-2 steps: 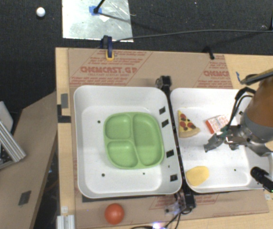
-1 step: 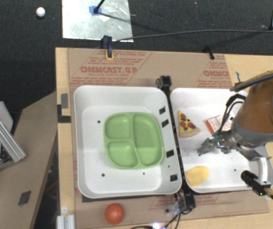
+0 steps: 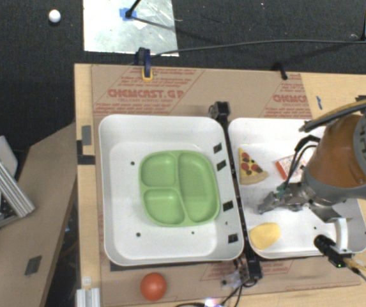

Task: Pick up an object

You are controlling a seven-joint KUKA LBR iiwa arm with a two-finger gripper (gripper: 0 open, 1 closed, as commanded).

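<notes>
Ball sits off-bin, far from the fingers | gripper low in right bin, can't tell if fingers are spread | yellow blob just below them, pizza just above | nothing grabbed yet, whole pick left

In the right bin three things lie flat and apart. A pizza slice with red dots sits near the left wall, tip pointing to the far side. A yellow lump rests by the near wall. A red-and-white packet lies beside the slice, partly hidden.
</notes>
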